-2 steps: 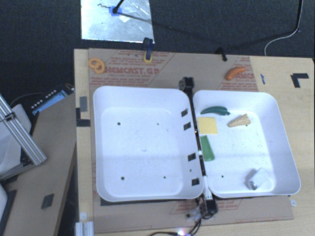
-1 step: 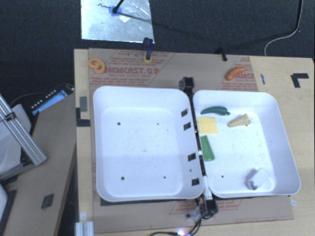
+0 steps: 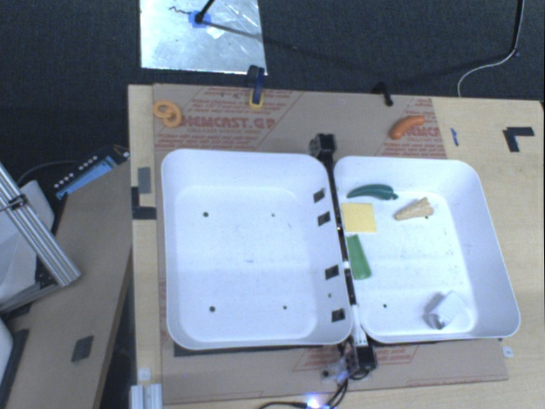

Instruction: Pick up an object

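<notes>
**Q.** Which pieces in the right-hand shallow white bin (image 3: 490,228) can be picked, and where do they lie?

**A.** Five. A flat yellow square block (image 3: 358,218) lies against the inner wall, near the divider. Just below it, nearly touching, lies a flat green strip (image 3: 358,257). Above the block sits a dark green curved pod-shaped toy (image 3: 372,192). To the right of that, apart from it, is a tan wedge-shaped piece (image 3: 414,210). A small grey crumpled-looking lump (image 3: 440,312) rests alone in the near right corner.

**Q.** How would these handle?

**A.** All look small and light, probably stiff plastic or foam (a judgement from appearance only). The yellow block and green strip lie flat and low, offering little edge; they may slip. The pod-shaped toy is rounded and best taken across its narrow middle. The tan wedge stands clear of its neighbours, so a pinch across its thicker end seems easiest.

**Q.** And the gripper?

**A.** Whether it is released or clenched cannot be told.

**Q.** What surrounds the bin?

**A.** The left-hand shallow white bin (image 3: 170,228) adjoins it. Both rest on a brown cardboard-covered worktop (image 3: 281,118), where an orange sausage-shaped toy (image 3: 406,126) and an orange ring (image 3: 167,112) lie outside the bins.
</notes>
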### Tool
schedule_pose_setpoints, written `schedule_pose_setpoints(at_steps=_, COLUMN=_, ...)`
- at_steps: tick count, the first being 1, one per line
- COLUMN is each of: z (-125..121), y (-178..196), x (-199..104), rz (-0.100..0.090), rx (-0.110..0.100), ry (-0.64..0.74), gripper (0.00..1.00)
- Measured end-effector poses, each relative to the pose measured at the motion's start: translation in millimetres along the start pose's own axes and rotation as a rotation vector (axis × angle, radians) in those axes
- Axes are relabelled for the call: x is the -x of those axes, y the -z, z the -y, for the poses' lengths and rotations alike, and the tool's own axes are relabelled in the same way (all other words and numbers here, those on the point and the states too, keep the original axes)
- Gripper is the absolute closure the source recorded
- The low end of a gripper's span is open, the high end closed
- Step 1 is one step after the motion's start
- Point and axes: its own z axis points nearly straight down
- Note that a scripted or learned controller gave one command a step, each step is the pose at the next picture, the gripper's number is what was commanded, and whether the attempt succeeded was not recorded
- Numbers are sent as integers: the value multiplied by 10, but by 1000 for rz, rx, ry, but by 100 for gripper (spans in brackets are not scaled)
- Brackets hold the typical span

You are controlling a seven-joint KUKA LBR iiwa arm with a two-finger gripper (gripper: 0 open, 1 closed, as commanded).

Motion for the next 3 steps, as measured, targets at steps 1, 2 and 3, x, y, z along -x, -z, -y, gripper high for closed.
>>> schedule_pose_setpoints(at_steps=1, z=-1031, y=-34, x=290, rz=4, rx=1, ry=-1, gripper=100)
schedule_pose_setpoints(at_steps=2, z=183, y=3, x=172, rz=0, rx=0, ry=-6, gripper=100)
schedule_pose_setpoints(at_steps=3, z=-803, y=-31, x=434, rz=4, rx=1, ry=-1, gripper=100)
